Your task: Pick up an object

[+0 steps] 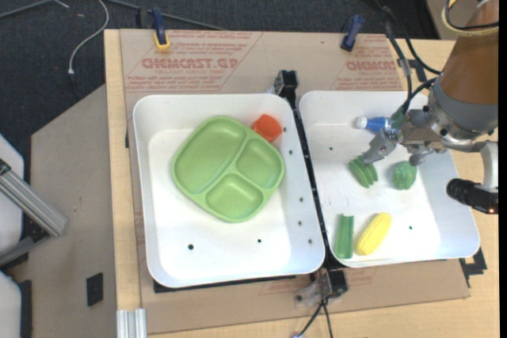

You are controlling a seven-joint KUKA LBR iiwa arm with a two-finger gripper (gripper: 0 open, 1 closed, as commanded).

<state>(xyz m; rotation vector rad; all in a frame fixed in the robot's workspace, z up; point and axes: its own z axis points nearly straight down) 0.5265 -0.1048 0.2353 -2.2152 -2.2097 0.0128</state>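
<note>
Starting at the near edge, the right bin [444,249] gives us 2 things side by side: a yellow corn cob [373,234] lying at a slant and, just to its left, a dark green pod-shaped piece [344,236]. They sit close together, near the front wall.

Move up the same bin and we have the action. A ridged green piece [364,172] lies tilted at mid-bin, and a rounder green object [404,176] sits to its right. Over them hangs the gripper [394,152], its 2 fingers spread apart and nothing between them: 1 fingertip comes down just beside the ridged piece, the other just above the round one. Whether either tip actually touches, I can't tell from this angle. The grey arm with its orange band [474,51] comes in from the right.

Just behind the gripper, a small blue and white bottle [372,123] lies on its side near the back of the right bin, partly hidden by the wrist.

Over in the left bin [158,249], a light green divided plate [229,167] with 3 compartments sits mid-bin, and an orange object [267,126] rests touching its far right rim.

Farthest back, 2 blue clamps [161,36] grip the cardboard-covered bench [238,59] edge.
</note>
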